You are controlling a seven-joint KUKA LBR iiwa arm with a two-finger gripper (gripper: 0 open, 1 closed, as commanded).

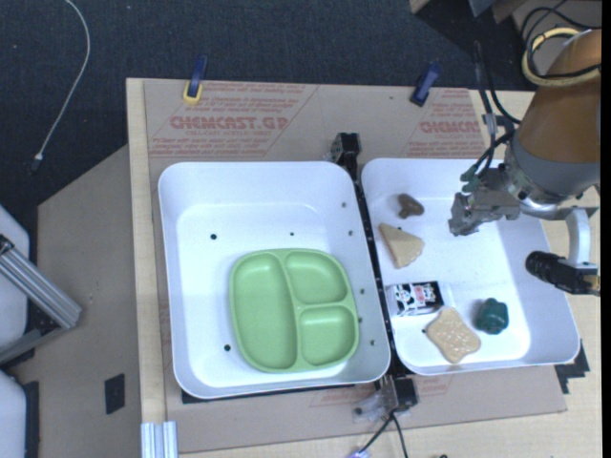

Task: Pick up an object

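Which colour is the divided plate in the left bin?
Light green plate, seen in the camera view.

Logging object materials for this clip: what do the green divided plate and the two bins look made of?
Green divided plate: likely matte molded plastic, with uniform colour and soft rounded ridges. Left bin and right bin: probably thin formed plastic, smooth and slightly glossy, with rounded corners.
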